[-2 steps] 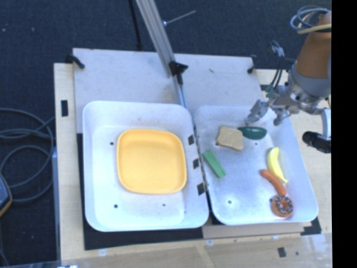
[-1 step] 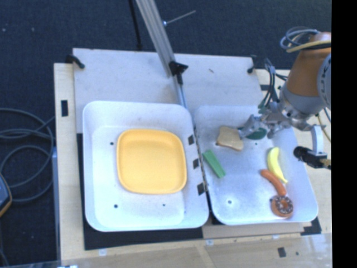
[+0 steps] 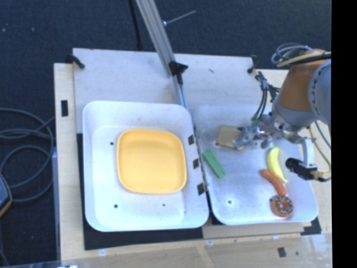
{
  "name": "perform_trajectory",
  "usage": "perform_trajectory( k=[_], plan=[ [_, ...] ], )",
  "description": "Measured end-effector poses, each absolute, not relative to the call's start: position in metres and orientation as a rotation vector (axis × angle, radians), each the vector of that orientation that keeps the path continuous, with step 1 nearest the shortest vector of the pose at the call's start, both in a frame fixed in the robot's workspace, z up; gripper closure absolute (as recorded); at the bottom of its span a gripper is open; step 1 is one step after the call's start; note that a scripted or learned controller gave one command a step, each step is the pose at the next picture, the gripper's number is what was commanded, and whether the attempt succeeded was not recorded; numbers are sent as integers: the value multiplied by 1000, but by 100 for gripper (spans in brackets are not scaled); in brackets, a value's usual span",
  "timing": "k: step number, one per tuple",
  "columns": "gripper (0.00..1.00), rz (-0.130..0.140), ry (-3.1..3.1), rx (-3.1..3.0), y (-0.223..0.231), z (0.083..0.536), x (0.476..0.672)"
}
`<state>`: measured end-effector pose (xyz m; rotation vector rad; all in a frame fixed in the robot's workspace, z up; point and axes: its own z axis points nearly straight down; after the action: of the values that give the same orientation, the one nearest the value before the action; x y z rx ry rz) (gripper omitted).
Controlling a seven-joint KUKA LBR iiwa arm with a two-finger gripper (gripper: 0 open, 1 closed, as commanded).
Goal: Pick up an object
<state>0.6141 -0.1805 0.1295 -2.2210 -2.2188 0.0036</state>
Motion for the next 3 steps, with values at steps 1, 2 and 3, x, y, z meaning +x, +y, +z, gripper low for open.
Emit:
perform_trajectory(
  k=[1, 2, 3],
  plan=[
    [0, 3, -2220, -2222, -181, 99, 613],
    [100, -2, -2221, -2225, -181, 112, 615],
    [100, -5, -2224, -2227, -186, 174, 616]
  ],
)
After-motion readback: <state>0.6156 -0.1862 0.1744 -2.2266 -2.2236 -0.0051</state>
